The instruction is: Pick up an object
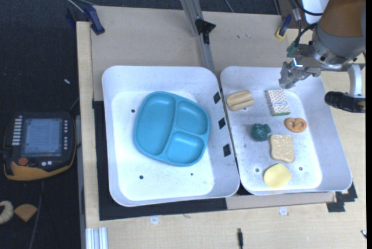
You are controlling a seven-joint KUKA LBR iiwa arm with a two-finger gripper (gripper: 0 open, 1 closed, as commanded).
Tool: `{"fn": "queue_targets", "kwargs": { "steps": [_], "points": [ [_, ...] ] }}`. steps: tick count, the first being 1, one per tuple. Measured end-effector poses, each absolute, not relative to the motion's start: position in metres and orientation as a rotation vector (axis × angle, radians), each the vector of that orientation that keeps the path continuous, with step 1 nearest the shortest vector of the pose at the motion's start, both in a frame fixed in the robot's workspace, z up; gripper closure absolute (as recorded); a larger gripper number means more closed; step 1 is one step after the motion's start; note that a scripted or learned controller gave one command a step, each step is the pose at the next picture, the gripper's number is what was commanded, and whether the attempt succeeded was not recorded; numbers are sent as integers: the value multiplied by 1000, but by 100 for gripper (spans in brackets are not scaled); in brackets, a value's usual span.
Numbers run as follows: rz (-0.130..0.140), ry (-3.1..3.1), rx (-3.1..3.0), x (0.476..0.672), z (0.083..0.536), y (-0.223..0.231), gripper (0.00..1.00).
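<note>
Camera view: gripper [289,78], grip state unreadable, hovers upper right above the small box [278,101], risking a glancing miss.

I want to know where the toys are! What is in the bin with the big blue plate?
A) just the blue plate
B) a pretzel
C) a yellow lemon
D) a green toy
A: the blue plate lies alone in the left bin, while the yellow lemon, the pretzel and the green toy all lie in the right bin.
</note>
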State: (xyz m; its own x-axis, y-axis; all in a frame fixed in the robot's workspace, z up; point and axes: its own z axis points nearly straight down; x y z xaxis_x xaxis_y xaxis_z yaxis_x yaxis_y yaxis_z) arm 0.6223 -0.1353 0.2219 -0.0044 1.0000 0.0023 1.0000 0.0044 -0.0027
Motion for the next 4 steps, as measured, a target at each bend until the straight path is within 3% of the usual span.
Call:
{"fn": "queue_targets", "kwargs": {
  "steps": [4],
  "points": [
    [1, -2224, -2213, 557, 206, 55, 100]
  ]
}}
